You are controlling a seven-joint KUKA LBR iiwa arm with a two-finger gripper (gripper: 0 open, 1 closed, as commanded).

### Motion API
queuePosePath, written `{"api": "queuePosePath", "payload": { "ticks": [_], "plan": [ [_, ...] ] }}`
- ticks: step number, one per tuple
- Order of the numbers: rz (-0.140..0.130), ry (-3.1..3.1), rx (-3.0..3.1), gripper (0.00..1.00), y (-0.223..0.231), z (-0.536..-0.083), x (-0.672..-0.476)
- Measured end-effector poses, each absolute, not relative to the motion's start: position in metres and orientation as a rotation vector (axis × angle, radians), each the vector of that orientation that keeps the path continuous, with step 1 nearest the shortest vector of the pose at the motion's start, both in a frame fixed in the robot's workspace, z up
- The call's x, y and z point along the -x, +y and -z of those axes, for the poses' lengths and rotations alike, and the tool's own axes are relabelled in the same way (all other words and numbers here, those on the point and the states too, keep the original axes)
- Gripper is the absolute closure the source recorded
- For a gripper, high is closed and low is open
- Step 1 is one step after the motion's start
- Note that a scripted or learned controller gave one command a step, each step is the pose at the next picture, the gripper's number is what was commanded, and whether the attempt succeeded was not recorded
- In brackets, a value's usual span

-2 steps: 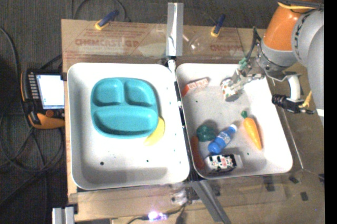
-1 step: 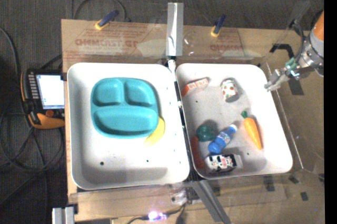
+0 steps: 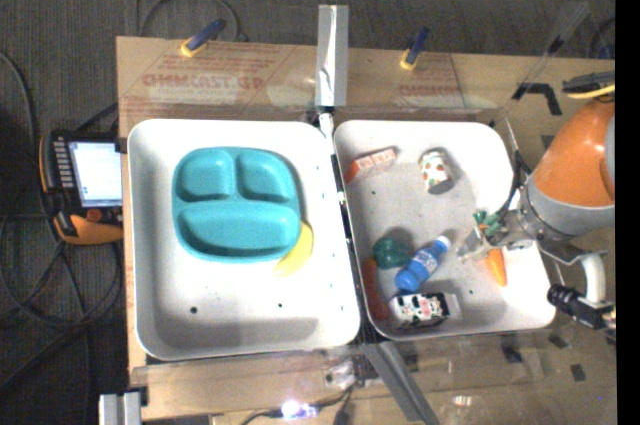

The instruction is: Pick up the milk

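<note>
Your hand (image 3: 482,235) hovers at the right bin's (image 3: 465,135) right side; I cannot tell its state. The milk (image 3: 420,308) lies flat near the front wall, down-left of it, long axis left-right.

Gripper (image 3: 487,231) fingers too small/blurred to tell.

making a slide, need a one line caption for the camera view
KUKA arm's hand low over the right bin near the carrot, milk carton at the front edge, teal tray in the left bin.
</note>
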State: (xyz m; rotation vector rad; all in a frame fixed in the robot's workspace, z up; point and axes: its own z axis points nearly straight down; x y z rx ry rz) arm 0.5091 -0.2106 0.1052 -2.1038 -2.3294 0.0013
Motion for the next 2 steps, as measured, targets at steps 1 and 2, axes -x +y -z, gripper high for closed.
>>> {"api": "queuePosePath", "payload": {
  "ticks": [1,2],
  "plan": [
    [0.012,-2.330,2.133,1.00,-0.1054,-0.0922,-0.4892],
    [0.008,-2.612,1.791,1.00,-0.1070,-0.0925,-0.4902]
  ]
}}
